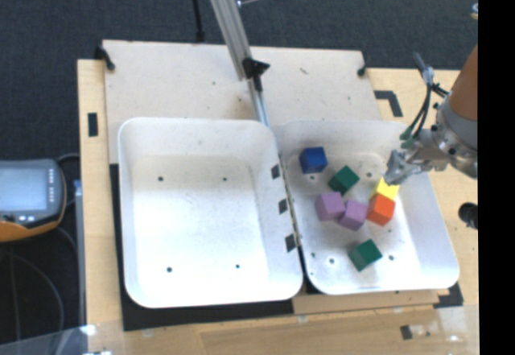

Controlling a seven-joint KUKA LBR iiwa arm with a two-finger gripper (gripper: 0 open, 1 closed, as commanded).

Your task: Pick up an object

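In the right bin [426, 257] lie several small blocks: a blue one [313, 159], two green ones [344, 179] [365, 253], two purple ones [329, 205] [353, 214] touching each other, an orange one [381, 209] and a yellow one [387, 189]. The yellow block sits against the orange block's upper edge. My gripper [393, 175] reaches in from the right and its tip is right at the top of the yellow block. Part of that block is hidden by the gripper.
The left bin [201, 212] stands beside the right one, with the shared rim [287, 208] between them. A slanted metal pole [229, 19] rises from behind the bins. A grey device [30, 192] lies off the bench at the far left.
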